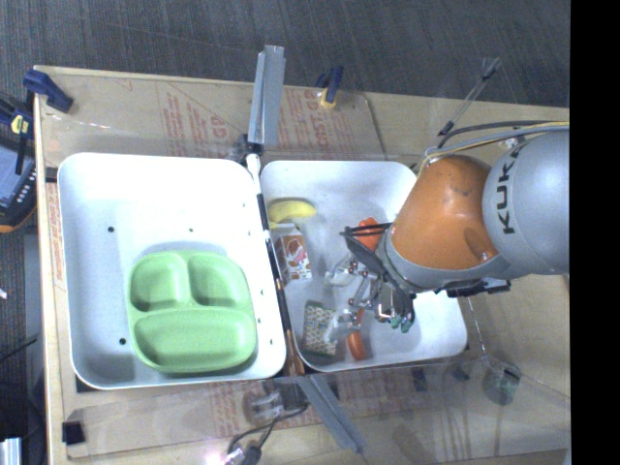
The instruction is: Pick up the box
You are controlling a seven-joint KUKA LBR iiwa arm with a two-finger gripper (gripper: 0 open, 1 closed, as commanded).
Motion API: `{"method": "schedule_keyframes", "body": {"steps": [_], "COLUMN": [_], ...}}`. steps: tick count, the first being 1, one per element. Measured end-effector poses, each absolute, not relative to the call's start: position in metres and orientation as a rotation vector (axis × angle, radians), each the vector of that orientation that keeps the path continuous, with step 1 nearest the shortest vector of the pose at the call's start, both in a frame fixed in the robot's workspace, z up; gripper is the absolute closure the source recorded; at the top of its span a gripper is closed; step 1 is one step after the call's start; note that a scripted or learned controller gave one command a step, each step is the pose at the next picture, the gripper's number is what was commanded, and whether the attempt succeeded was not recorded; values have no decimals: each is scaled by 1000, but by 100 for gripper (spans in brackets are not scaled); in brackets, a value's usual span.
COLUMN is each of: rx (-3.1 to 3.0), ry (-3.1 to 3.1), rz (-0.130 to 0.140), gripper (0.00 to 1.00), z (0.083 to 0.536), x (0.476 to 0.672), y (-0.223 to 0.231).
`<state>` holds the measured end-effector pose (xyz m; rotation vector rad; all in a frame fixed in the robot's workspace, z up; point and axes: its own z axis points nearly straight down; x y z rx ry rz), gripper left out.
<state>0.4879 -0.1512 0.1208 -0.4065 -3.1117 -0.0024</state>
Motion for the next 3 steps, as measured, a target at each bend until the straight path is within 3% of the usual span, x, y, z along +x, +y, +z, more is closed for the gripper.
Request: {"method": "schedule_keyframes", "body": {"steps": [1, 2, 3], "rx": [-1757, -1721, -1707], "ry": [-2604, -2645, -2644], "rz": [0, 14, 6], "gripper": [0, 0, 100], "z": [92, 94, 103], "x": [529, 487, 487], "y": [-201, -116, -112]}}
